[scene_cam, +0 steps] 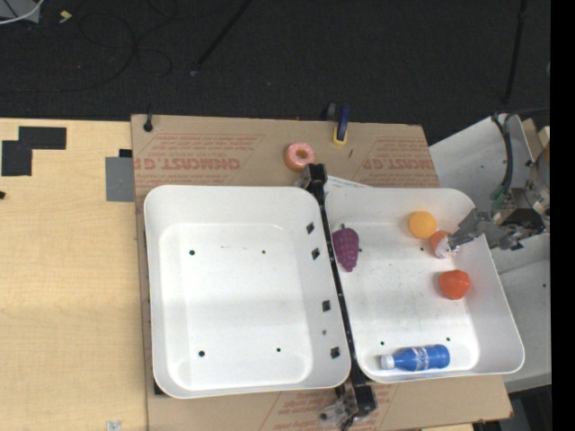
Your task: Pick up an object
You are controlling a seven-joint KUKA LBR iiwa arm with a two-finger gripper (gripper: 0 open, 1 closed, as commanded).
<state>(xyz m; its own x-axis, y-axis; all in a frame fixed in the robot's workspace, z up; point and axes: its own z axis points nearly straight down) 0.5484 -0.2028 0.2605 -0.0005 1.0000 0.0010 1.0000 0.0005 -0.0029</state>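
In the right bin (503, 330) lie an orange ball (422, 224), a red-orange ball (455, 284), a purple grape bunch (346, 247) by the divider, and a blue bottle (415, 358) on its side near the front wall. A small red-and-white object (438, 244) sits between the two balls. My gripper (460, 235) reaches in low over the right bin's right wall, its tip right at that small object. Whether it touches or grips the object is unclear.
The left bin (162, 241) stands beside the right one on a cardboard sheet (225, 155). A pink donut (300, 156) lies on the cardboard behind the bins, near a blue-and-yellow clamp (340, 124). The arm's body (521, 205) is at the right edge.
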